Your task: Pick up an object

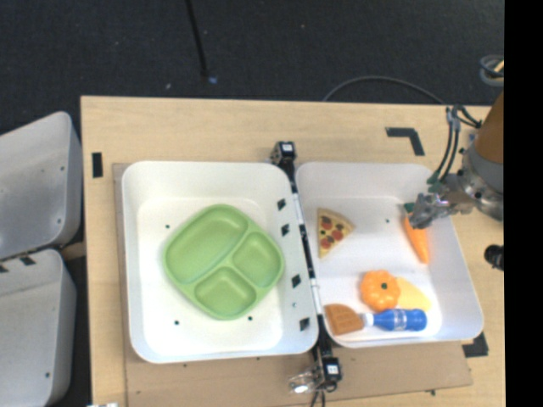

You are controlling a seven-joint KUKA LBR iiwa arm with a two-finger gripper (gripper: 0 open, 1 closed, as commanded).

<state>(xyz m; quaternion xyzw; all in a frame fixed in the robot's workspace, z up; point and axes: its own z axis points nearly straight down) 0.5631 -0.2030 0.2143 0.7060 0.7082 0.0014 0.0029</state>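
In the right bin [373,185] an orange carrot [419,242] lies along the right wall. My gripper [424,209] hangs right over the carrot's upper end, touching or nearly touching it. A pizza slice [333,231] lies at the bin's left side. An orange pumpkin [380,289] rests against a yellow piece [413,295] near the front. In front of them lies a blue bottle [399,320], with a brown piece [342,318] at its left end.
The left bin [136,312] holds a green divided plate [222,261]. A black-clipped divider [299,244] runs between the two bins. Cables [445,155] trail from the arm over the bench's back right. White panels [34,253] stand left of the bench.
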